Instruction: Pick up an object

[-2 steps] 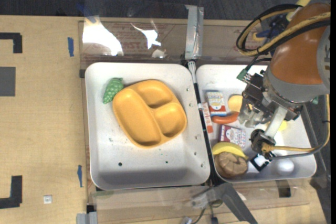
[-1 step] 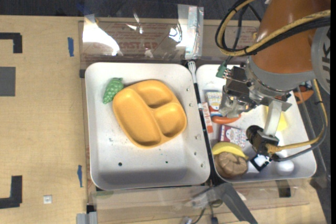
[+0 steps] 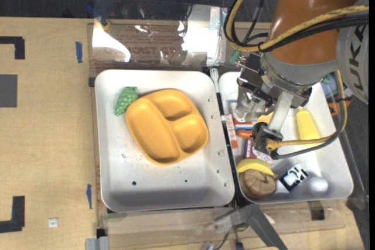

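I am at the reaching step: my claw (image 3: 253,107) hangs low over the right bin (image 3: 335,143), and I cannot tell its state. The yellow corn (image 3: 306,125) lies just right of it; next I must centre and descend. Left, a yellow plate (image 3: 167,125) fills the other bin (image 3: 111,143); around is brown bench (image 3: 44,126).

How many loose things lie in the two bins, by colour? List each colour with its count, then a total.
Counting only what shows clearly; the arm hides part of the right bin.
Orange: 1, divided plate
Green: 1, grape bunch
Yellow: 2, block, curved piece
Brown: 1, round thing
Black-and-white: 1, cube
Silver: 1, ball
Total: 7
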`<state>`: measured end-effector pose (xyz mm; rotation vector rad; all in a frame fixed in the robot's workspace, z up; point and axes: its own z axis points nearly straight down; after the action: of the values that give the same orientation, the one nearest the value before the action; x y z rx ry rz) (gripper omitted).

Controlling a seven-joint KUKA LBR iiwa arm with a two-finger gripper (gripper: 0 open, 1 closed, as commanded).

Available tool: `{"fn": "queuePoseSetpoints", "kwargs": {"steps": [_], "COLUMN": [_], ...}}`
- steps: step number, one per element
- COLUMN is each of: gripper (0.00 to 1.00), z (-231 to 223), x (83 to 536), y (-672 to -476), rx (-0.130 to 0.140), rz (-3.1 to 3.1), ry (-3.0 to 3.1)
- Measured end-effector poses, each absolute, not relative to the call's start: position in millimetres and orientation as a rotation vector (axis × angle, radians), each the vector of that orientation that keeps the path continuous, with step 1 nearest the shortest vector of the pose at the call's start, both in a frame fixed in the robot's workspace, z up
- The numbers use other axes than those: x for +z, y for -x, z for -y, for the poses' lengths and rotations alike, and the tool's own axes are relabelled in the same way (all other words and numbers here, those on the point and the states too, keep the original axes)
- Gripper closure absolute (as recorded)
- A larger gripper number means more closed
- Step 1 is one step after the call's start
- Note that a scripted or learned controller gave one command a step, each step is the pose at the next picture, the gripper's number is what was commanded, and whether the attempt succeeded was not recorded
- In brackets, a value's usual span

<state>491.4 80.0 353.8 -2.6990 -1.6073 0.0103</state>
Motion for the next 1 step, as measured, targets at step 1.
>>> {"fn": "queuePoseSetpoints", "kwargs": {"steps": [1], "gripper": [1.0], "z": [-59.6], "x": [333.1], "y": [-487.9], "rx": [0.016], "rz": [1.8], "ry": [2.57]}}
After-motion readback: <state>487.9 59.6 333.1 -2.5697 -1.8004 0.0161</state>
